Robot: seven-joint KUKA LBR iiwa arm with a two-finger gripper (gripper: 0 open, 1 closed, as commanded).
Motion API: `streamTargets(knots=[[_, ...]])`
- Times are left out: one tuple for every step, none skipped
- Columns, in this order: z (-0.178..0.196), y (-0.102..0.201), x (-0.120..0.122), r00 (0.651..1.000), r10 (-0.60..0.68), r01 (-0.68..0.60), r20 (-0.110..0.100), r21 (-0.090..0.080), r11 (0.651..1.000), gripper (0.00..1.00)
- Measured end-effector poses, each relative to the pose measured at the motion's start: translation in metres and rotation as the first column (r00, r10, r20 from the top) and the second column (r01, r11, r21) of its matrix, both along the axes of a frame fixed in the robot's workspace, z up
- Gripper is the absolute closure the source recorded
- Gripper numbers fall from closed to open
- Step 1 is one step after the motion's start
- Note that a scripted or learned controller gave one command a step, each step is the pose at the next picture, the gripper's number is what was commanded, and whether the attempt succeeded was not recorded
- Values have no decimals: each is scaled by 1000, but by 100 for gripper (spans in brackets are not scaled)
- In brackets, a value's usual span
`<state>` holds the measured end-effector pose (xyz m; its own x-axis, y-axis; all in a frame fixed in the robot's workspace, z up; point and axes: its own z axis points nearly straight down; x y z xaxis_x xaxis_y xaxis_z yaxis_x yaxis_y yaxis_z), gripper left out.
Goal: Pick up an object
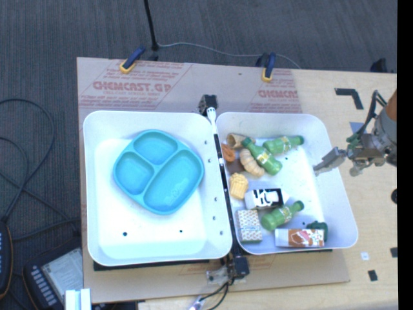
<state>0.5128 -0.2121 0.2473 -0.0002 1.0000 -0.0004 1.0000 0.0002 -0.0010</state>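
The arm reaches in from the right, its wrist low beside the right bin. The gripper hangs at that bin's right rim, one finger angled out over the wall toward the bin's inside. Nothing shows between the fingers.

Counter: pale wood top. Brown printed board lies flat on it, held at the far edge by two clamps. Two white bins sit side by side on the board.
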Motion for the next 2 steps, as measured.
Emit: streamTargets(knots=[[-117,54,37,1000,1,-1,-3,2,1000,0],[-160,75,121,1000,2,-2,7,-1,1000,0]])
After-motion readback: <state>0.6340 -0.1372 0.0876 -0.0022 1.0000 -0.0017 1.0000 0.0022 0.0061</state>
